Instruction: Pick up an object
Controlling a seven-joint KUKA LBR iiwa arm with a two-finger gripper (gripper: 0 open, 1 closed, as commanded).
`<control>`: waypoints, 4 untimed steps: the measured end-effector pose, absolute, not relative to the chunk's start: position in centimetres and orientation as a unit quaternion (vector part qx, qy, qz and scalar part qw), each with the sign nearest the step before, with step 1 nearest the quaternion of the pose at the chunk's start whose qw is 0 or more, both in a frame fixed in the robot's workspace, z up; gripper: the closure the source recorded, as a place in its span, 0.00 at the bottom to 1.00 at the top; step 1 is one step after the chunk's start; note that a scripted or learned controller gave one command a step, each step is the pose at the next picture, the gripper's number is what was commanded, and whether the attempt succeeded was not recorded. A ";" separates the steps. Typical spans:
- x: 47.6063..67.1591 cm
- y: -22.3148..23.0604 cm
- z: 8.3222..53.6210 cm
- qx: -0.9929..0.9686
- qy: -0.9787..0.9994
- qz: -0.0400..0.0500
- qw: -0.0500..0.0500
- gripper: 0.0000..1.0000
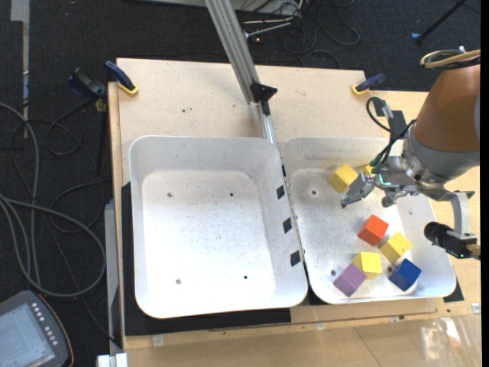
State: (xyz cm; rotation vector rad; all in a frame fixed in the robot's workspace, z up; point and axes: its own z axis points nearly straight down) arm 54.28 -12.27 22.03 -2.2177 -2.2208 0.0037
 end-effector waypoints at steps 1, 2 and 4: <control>54.4 -12.3 22.2 -0.707 -0.707 0.000 0.000 0.00; 54.4 -13.3 17.0 -0.708 -0.707 0.002 0.002 0.00; 55.6 -14.2 9.8 -0.706 -0.708 -0.002 -0.004 0.00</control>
